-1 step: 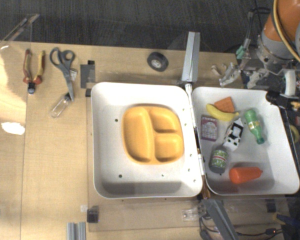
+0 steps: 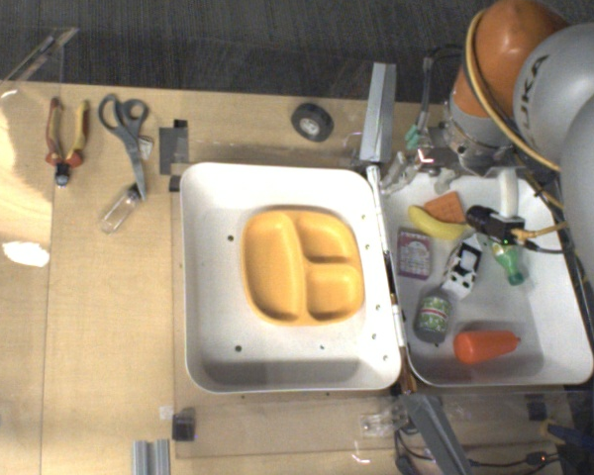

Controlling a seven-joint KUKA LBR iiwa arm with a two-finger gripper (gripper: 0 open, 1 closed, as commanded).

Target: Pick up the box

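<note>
The gripper (image 2: 431, 156) hangs over the right bin's (image 2: 564, 359) far left corner; whether it is parted or closed cannot be told. "KUKA" reads on the arm (image 2: 564, 77). The box (image 2: 414, 253) lies flat near the banana (image 2: 438, 224), just short of the gripper.

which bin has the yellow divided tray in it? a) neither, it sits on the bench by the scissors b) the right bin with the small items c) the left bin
c: the yellow divided tray lies in the middle of the left bin, while the small box lies in the right bin among other small items.
</note>
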